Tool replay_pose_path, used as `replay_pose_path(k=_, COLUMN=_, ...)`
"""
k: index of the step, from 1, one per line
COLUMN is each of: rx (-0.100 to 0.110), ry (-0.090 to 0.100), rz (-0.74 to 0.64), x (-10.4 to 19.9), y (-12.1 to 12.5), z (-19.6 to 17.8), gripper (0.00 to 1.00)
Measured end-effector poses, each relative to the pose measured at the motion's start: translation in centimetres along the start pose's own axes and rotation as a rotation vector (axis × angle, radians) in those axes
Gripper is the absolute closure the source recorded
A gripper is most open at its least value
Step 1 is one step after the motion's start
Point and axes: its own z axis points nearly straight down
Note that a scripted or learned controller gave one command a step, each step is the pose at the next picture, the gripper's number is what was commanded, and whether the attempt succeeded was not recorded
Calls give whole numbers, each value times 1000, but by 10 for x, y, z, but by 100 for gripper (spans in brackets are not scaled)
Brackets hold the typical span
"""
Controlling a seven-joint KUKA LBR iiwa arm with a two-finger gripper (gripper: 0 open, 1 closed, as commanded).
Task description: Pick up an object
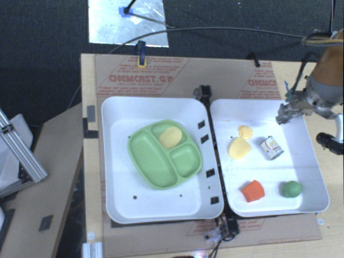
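Seen from above: two shallow white bins of smooth plastic, side by side on a cardboard sheet (177, 74). In the left bin (123, 198), a green compartment tray (156, 168) with a rounded pale yellow piece (171, 137) in its upper compartment. In the right bin (306, 198): a lumpy yellow object (240, 144) near the middle, a small boxy packet (271, 147) just beside it, an orange block (253, 191) and a round green ball (291, 188) toward the near edge. Gripper (285, 114) over the far right corner, apart from all objects; jaws probably empty, opening not possible to tell. Bare floor between the objects.
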Motion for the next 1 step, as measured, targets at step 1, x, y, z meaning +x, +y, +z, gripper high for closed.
replay_pose_path(k=1, rx=2, ry=0, rz=-1, x=1, y=-6, z=-61, gripper=100)
